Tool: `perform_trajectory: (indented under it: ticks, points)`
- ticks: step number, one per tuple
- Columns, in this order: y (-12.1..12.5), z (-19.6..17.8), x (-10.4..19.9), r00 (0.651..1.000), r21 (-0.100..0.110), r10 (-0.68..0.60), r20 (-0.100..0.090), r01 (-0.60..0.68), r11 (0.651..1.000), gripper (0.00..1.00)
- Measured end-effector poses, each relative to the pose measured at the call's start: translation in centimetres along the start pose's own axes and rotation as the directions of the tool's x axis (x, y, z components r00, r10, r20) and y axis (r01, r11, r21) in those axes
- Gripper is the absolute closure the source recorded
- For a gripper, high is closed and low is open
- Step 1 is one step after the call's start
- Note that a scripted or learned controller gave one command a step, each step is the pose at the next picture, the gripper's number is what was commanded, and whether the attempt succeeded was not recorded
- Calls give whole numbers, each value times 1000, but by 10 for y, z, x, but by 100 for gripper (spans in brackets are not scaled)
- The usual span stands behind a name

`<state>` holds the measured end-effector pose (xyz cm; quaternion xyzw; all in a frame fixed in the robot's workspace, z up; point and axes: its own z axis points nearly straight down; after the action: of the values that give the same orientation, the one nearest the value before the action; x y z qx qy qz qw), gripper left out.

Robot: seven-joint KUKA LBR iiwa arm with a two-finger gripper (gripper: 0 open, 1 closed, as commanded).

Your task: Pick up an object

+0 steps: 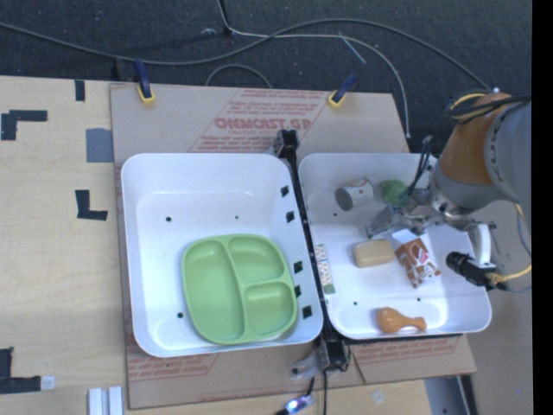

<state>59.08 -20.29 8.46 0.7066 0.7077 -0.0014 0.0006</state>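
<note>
The arm [484, 158] reaches in over the right bin [458, 322] from its right edge, and the gripper [393, 223] sits low near the bin's middle; its metal parts blur together there, so whether it is closed or spread I cannot tell. No object shows clamped in it.

The right bin holds several small things. A grey-and-white cylinder [354, 194] lies on its side toward the far edge, with a green rounded object [394, 189] just beside it. A tan, soap-like block [373, 253] lies near the bin's centre, just below the gripper. Just right of the block lies a red-and-white patterned packet [416, 261], tilted. An orange-brown, drumstick-shaped piece [399, 321] rests near the bin's near edge.

The left bin [138, 232] carries a light green divided plate [240, 289] with three compartments, lying flat toward that bin's near right corner. Both bins sit on a cardboard sheet [251, 119] on the tabletop [52, 258].
</note>
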Motion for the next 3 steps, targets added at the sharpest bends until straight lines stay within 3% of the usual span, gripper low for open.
perform_trajectory:
  ticks: [1,3]
  points:
    - [1,-12,0,1000,-4,-1,1,1,1000,100]
    - [0,-104,16,1000,-3,-1,-3,1,1000,100]
